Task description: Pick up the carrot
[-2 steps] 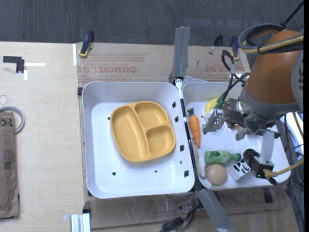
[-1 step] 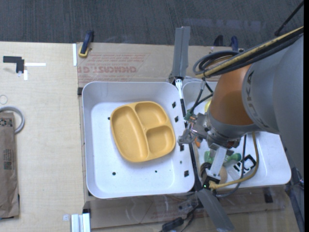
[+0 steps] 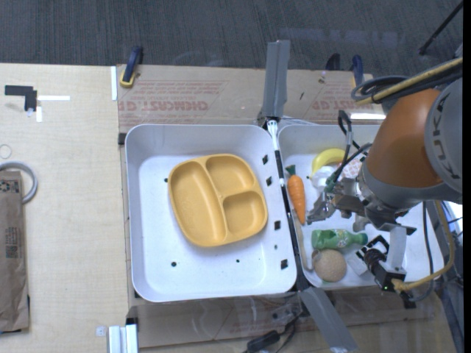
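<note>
**Crowded Bin, Narrow Margin for the Carrot**

Because the carrot lies lengthwise right against the left wall of the right bin, a descending finger could well strike that wall or the divider rather than slide beside the vegetable. Nothing is gripped as yet: the claw hangs just right of the carrot, and whether it is spread or closed I cannot tell, since the wrist and cabling hide it.

At the near edge of that bin sits a brown round fruit, with a green bottle just above it. Both lie close under the arm, so a sideways approach might nudge them. Farther up, a banana rests near the carrot's leafy end; closing too high might catch it instead.

At frame centre, the left bin holds a yellow divided plate. Both bins rest on a pale wooden bench, with cardboard behind them. A brown paper bag lies at far left, and dark carpet fills the top of the frame.
</note>
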`<state>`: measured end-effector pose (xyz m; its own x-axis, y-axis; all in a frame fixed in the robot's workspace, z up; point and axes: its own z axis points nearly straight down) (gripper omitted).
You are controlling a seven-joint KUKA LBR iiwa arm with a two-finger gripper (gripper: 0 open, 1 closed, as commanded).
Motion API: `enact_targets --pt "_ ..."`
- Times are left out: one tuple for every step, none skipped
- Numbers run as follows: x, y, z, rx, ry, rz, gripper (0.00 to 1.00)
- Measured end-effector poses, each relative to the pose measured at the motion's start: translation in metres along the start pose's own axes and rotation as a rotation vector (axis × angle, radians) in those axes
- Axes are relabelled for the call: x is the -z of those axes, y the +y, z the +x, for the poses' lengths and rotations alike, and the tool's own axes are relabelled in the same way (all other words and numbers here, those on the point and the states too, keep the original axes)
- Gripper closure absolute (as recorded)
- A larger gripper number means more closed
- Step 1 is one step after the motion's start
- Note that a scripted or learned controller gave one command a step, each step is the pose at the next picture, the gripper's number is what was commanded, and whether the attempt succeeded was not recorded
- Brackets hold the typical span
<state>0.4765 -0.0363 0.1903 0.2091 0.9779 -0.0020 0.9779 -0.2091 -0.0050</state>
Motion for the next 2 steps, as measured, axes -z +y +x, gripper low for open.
enact_targets --pt "0.000 0.002 -0.009 0.067 0.000 0.000 0.00" --pt "0.000 -0.004 0.018 0.182 0.000 0.001 0.00"
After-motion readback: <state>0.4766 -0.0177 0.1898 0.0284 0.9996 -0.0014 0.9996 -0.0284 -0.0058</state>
